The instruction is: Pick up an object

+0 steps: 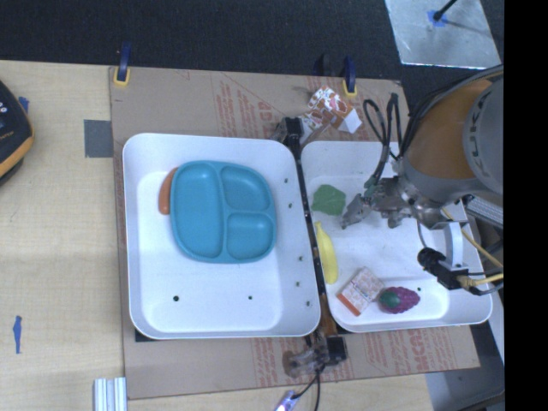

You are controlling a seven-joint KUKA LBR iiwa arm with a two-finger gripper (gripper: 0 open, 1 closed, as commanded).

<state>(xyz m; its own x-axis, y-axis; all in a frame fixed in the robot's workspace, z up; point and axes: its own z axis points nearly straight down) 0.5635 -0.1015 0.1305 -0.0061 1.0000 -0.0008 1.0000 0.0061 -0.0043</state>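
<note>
In the right white bin (428,315), the metal two-finger end effector (353,217) hangs right of centre frame, its fingers apart around nothing, just right of a green rounded object (328,199). Below lie a yellow banana-shaped piece (326,252), a small orange-and-white packet (360,290) and a purple-green lump (398,299). The left bin (214,315) bears a blue compartment plate (224,211).

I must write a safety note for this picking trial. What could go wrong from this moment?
1. The gripper hangs beside the green object, not over it, so closing may only push it away.
2. The green object and the yellow banana lie near the right bin's inner wall; a finger may strike that wall.
3. The small packet touches the purple object, so one grasp may disturb both.
</note>
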